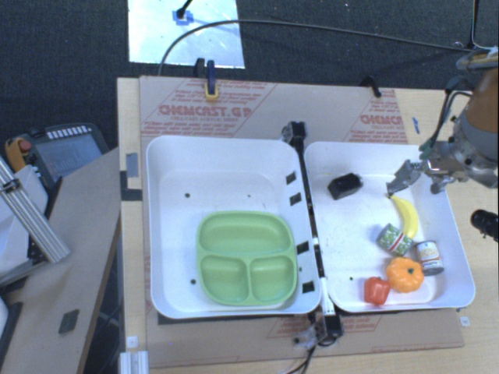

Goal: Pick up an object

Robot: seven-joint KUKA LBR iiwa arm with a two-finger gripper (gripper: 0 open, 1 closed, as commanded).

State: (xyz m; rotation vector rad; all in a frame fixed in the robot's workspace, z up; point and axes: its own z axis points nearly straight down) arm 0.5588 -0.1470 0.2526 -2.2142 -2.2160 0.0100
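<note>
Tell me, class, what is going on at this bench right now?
A grey robot arm reaches in from the right, its gripper hovering above the yellow banana in the right white bin. Nothing is held yet. A black block, small cans and orange and red toy vegetables lie nearby. The left bin holds a green divided plate.

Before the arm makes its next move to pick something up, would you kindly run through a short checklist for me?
1. Gripper over the right bin: ok.
2. Banana close below it, unobstructed: ok.
3. Nothing held yet: ok.
4. Jaws open or shut: cannot tell.
5. Black object apart from the banana: ok.
6. Can touching the banana's lower end, could be nudged: not ok.
</note>
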